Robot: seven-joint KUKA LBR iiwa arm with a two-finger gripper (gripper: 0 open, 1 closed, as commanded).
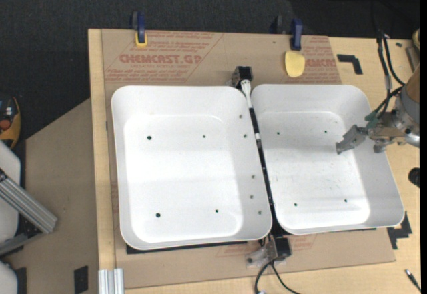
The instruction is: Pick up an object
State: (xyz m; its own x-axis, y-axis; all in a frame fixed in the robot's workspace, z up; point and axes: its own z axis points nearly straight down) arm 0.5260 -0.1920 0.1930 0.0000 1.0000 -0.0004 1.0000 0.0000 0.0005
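Two shallow white plastic bins are seen side by side on a brown cardboard-covered bench (173, 53), the left bin (127, 173) and the right bin (380, 199) touching along a dark central seam. The two-finger gripper (353, 139) is seen at about three o'clock in the frame, just over the right bin's right-hand wall, its grey tip pointed toward nine o'clock. How far the claw stands open cannot be told, and nothing is seen held by it.

No loose object can be made out on either bin floor; small dark dots are seen there, and they are judged to be fixtures of the bins. The task's thing therefore cannot be placed. A small yellow rounded piece (294, 63) lies at twelve o'clock of the right bin, on the bench beneath a blue clamp (296, 33); whether it is loose cannot be told. Weight, stiffness, slipperiness and a holding place cannot be judged.
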